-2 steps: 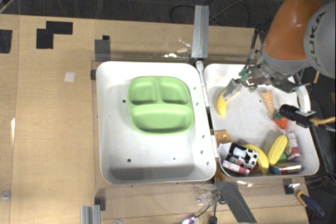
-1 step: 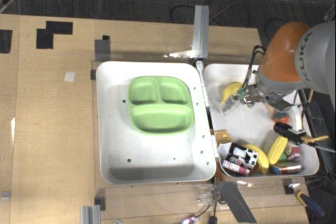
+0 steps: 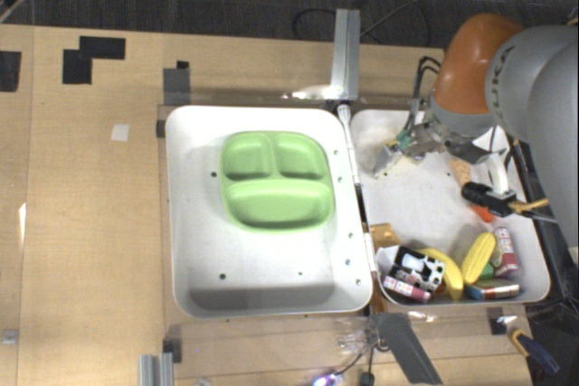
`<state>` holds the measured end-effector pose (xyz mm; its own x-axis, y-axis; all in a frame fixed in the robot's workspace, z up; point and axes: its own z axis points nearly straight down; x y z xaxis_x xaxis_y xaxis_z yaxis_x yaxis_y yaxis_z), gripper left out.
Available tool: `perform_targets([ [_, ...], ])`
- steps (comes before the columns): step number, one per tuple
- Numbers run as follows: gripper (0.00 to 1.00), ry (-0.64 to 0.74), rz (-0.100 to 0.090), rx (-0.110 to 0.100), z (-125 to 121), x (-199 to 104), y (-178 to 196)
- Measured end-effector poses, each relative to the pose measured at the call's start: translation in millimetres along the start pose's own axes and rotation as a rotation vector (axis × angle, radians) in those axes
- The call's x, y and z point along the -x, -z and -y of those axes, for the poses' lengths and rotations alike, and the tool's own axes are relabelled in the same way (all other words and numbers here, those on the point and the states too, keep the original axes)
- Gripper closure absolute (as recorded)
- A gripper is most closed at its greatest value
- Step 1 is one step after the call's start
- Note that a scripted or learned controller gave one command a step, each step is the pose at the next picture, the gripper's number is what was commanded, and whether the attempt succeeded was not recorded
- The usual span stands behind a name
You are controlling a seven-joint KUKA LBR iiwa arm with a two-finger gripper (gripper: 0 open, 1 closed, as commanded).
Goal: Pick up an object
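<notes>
Green and three-sectioned, a divided plate [image 3: 274,179] lies in the middle of the left bin [image 3: 194,276]. Right of it, the right bin [image 3: 425,212] holds a cluster along its lower edge: a small black-and-white box [image 3: 413,266], a banana [image 3: 446,269] and a toy corn cob [image 3: 479,256]. At upper right, the gripper [image 3: 404,145] hangs low over the bin's far corner, whether wide or narrow I cannot tell

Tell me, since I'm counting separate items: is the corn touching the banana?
Cannot tell. In the camera view the corn lies right beside the banana, with no plain gap or contact showing.
</notes>
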<state>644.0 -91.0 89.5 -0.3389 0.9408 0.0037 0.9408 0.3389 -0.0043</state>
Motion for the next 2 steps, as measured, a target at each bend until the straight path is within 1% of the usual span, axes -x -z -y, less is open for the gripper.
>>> perform_targets([
  [1, 1.00, 0.003, 0.005, 0.017, -5.1, -0.6, 14.2],
  [2, 0.00, 0.003, 0.005, 0.017, -5.1, -0.6, 14.1],
])
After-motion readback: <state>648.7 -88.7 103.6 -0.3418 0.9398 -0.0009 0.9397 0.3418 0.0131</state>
